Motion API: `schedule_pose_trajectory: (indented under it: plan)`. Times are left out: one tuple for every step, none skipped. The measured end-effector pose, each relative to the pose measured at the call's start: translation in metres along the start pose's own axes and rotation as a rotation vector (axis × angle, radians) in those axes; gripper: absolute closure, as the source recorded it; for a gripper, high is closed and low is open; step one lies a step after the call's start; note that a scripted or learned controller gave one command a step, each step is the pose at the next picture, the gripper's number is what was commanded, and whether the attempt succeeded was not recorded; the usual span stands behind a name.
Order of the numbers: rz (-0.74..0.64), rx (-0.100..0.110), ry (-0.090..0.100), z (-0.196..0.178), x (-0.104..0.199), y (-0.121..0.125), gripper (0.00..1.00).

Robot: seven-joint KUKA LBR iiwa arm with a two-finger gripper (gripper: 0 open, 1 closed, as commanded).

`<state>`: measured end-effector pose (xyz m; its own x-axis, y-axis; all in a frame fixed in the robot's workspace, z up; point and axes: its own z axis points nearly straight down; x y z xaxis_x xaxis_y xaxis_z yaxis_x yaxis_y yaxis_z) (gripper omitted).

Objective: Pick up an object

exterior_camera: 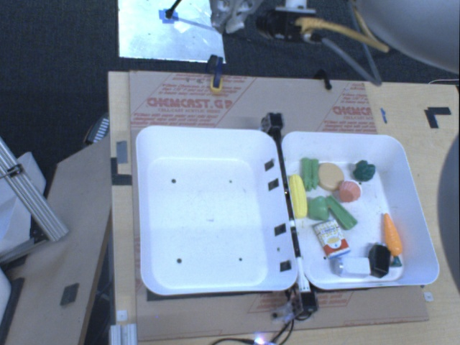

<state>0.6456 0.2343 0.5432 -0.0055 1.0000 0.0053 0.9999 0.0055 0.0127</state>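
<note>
The right bin (413, 185) holds several small toy items. Among them are a yellow corn cob (297, 196) by the divider, a green pod (310, 172), a tan disc (330, 176), a pink round piece (350, 190) and a dark green piece (364, 169). Nearer the front lie a green wedge (339, 212), a small carton (331, 237), an orange carrot (391, 233), a black block (379, 259) and a white block (353, 267). My gripper (231, 16) hangs high at the top of the view, beyond the bins and far from every item, with nothing seen in it.
The left bin (147, 192) sits beside the right one, joined by a black clipped divider (284, 200). A shiny metal plate (151, 20) lies on the dark floor behind the bench. Yellow and grey cables (338, 31) trail from the wrist.
</note>
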Motion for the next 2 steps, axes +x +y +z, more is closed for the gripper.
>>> schedule_pose_trajectory:
  plan:
    - [0.006, 0.01, -0.006, 0.009, -0.011, 0.023, 1.0]
    - [0.005, 0.024, -0.009, 0.136, -0.001, 0.02, 1.0]
